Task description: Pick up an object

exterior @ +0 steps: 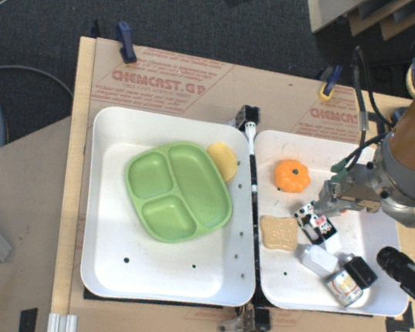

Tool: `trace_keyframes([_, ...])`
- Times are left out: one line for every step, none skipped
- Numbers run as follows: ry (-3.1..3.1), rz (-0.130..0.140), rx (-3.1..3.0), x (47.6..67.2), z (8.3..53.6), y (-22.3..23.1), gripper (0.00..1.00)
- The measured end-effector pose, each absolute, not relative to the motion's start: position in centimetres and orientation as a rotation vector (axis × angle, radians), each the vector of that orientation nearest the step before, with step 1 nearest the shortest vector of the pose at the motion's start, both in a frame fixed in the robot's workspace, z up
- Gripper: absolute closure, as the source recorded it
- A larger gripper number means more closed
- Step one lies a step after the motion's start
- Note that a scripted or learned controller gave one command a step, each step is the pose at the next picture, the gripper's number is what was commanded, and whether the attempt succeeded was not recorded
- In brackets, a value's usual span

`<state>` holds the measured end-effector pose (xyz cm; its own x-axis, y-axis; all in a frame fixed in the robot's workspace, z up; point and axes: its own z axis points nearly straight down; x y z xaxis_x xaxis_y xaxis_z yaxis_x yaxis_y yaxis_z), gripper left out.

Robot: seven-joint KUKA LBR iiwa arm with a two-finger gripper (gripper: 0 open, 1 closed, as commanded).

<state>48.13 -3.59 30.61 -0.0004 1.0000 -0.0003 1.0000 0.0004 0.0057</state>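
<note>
Gripper (333,201) sits low over the right bin (282,284), centre-right of frame. Can't tell how far open it is; wrist and housing block the tip. Nothing visibly held.

Black-and-white piece (314,220) lies just below-left of the gripper, close to it or touching; contact can't be made out.

Rest of the right bin:
- orange ball (292,176), upper left, apart from the gripper
- tan bread slice (279,233), left of the black-and-white piece
- white block (318,259), below it
- silver-and-black item (348,282), lower right, just beside the white block; too small to identify

Left bin (105,223): green divided plate (178,192) in the middle, with a yellow item (223,160) at its upper right edge, partly tucked behind the rim.

The arm is cut off by the right edge of frame.
</note>
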Motion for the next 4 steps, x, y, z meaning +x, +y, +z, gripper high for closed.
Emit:
trace_keyframes([2.226, -0.001, 2.22, 47.9, 29.7, -0.7, 1.0])
trace_keyframes([2.231, -0.004, 2.218, 47.9, 27.6, 4.7, 1.0])
trace_keyframes([2.219, 0.015, 2.213, 48.0, 37.1, 4.9, 1.0])
trace_keyframes([2.22, -0.007, 2.229, 49.4, 28.0, -1.2, 1.0])
